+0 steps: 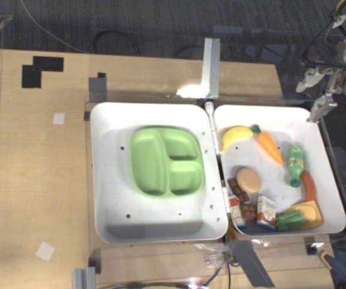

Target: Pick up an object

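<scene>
The right bin [335, 179] holds several toy foods: a yellow banana [236, 136], an orange carrot [270, 146], a green bottle [295, 164], a red sausage [308, 186], a brown round bun [248, 179], a small carton [265, 211], a green vegetable [290, 220] and an orange wedge [310, 210]. My gripper [315, 95] hangs above the bin's far right corner, well clear of the food. Its two pale fingers stand apart, open, with nothing between them.
The left bin [109, 179] carries a green divided plate [165, 161]. A metal post [210, 71] rises behind the seam between the bins. Dark chocolate pieces [240, 192] lie by the right bin's left wall. Cables hang near the arm at top right.
</scene>
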### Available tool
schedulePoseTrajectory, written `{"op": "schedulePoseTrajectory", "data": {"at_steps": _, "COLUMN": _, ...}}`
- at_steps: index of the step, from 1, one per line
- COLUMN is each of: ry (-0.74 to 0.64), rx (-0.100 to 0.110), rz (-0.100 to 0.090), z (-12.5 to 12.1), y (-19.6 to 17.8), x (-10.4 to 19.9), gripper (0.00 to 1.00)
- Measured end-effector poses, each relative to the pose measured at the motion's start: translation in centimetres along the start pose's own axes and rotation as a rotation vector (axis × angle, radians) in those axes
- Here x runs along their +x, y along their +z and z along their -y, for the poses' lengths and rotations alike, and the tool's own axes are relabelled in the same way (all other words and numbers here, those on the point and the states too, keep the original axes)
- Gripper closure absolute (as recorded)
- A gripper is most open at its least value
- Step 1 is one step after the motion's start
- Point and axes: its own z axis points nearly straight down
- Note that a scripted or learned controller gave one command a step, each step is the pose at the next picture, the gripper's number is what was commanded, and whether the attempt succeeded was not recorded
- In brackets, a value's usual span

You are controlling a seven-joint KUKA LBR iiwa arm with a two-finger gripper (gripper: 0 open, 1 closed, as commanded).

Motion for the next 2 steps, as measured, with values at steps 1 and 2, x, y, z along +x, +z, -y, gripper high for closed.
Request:
{"op": "schedulePoseTrajectory", "data": {"at_steps": 1, "ry": -0.11, "rx": -0.002, "rz": -0.005, "z": 0.9, "y": 6.5, "x": 1.5, "gripper": 0.0}}
{"op": "schedulePoseTrajectory", "data": {"at_steps": 2, "ry": -0.431, "rx": -0.006, "rz": -0.006, "z": -4.5, "y": 18.6, "x": 2.3, "gripper": 0.0}}
